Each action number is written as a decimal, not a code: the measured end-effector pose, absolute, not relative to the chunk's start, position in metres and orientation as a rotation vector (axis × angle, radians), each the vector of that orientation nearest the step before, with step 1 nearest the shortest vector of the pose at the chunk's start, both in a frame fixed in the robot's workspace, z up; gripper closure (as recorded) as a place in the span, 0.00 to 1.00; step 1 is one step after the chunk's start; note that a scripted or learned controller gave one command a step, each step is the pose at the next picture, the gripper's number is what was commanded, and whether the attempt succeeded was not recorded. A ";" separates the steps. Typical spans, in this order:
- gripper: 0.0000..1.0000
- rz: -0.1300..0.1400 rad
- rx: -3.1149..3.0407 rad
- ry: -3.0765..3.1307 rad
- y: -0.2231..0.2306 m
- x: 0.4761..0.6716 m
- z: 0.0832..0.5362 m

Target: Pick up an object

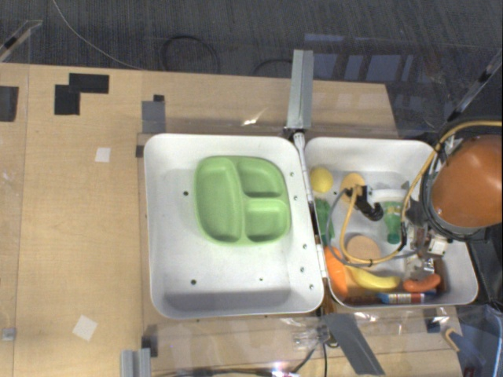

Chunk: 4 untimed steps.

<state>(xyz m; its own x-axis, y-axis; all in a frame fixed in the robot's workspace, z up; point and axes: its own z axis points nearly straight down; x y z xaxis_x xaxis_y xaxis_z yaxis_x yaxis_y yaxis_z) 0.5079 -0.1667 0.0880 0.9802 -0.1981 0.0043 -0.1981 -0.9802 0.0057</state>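
the arm's orange dome (468, 181) hangs over the right edge of the right bin (369, 149) and hides that bin's far side. the claw (424, 251) sits low beneath it, tangled in yellow cables; i cannot tell how wide it is or whether it has hold of anything. along the bin's near edge lie a curved banana (372, 279) and an orange carrot (335, 271), half covered. a smooth green divided plate (240, 199) rests mid left bin (169, 226).
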 end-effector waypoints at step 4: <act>0.00 0.010 3.093 -0.550 -0.102 0.556 0.089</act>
